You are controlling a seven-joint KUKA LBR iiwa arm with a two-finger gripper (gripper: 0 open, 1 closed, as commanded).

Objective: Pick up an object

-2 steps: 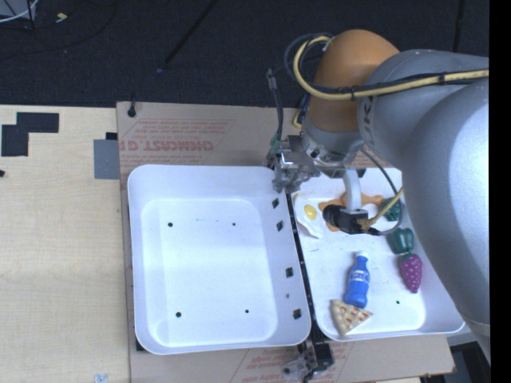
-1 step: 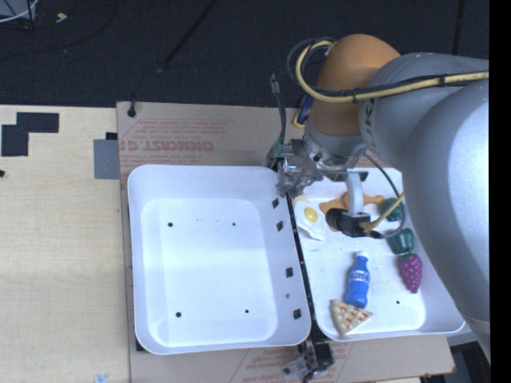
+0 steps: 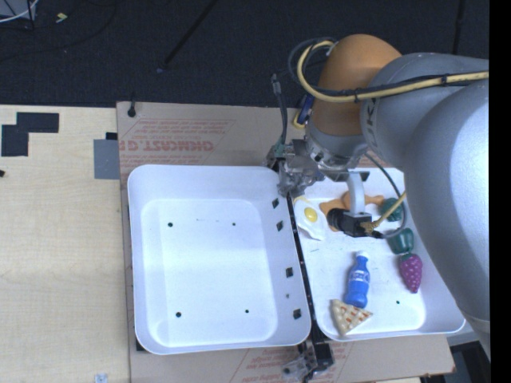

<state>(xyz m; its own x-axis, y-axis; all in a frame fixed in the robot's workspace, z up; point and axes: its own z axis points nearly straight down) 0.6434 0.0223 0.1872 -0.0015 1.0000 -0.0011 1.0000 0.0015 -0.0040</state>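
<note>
My gripper [image 3: 289,179] hangs over the far left corner of the right bin [image 3: 447,321], close to the divide between the two bins. Just below it and to the right lies a fried egg toy [image 3: 310,216]. A blue bottle [image 3: 358,280] lies further toward the front, with a pizza slice [image 3: 350,316] at the front wall. A purple bunch of grapes [image 3: 410,271] and a green piece [image 3: 400,238] sit on the right side, partly under the arm. Nothing shows between the gripper's tips.
The left bin [image 3: 144,214] adjoins the right one, with black clips [image 3: 289,271] along the shared edge. Both bins rest on a cardboard sheet [image 3: 192,134]. The bulky grey arm [image 3: 447,150] covers the right bin's far right part.
</note>
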